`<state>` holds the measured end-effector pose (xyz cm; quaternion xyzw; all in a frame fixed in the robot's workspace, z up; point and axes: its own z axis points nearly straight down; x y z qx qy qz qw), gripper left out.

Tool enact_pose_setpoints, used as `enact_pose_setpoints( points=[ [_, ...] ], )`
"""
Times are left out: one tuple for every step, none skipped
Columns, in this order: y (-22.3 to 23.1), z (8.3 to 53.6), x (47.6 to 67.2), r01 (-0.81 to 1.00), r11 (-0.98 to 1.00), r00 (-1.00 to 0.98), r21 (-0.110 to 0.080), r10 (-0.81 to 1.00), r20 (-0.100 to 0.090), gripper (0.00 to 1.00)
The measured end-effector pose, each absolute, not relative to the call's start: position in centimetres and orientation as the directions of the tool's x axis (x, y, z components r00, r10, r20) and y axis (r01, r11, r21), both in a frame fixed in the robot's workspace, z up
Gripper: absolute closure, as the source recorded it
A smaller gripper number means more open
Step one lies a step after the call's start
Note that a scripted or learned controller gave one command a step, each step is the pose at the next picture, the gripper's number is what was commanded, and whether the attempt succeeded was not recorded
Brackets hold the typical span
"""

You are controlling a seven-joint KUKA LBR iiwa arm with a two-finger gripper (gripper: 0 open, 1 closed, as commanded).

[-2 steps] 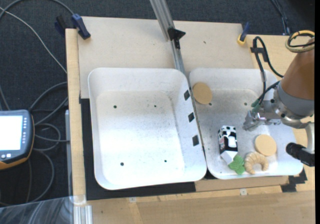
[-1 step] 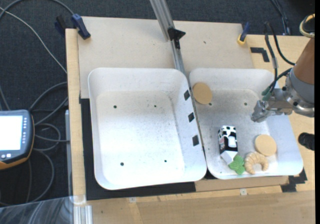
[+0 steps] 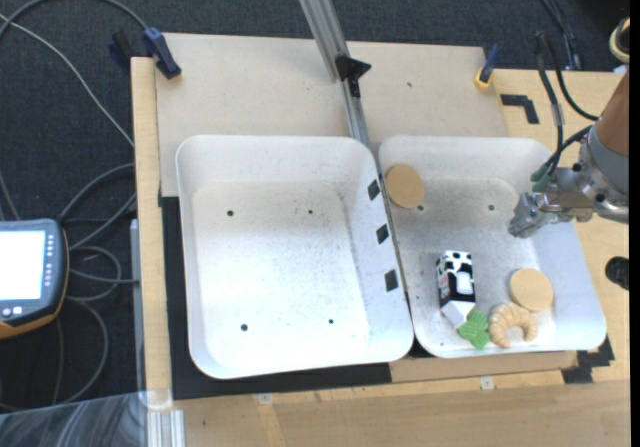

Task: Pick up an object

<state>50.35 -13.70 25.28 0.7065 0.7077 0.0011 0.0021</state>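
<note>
The right bin holds a tan wooden disc at its far left and a second tan disc near its front right. A black-and-white carton lies near the front middle. Beside it are a small green piece and a beige shrimp-shaped toy. My gripper hangs over the right part of this bin, above and behind the front disc, apart from every object. Nothing shows between its fingers.
The left bin sits beside the right one, with a raised divider wall between them. A metal pole slants up from the bench behind the bins. Clamps stand at the back corners, cables lie around.
</note>
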Motion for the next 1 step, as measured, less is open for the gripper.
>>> enact_pose_setpoints(
  points=[
    [-8.63,24.00,50.60,1.000,0.006,-0.006,-0.003,1.000,0.003,1.00]
  ],
)
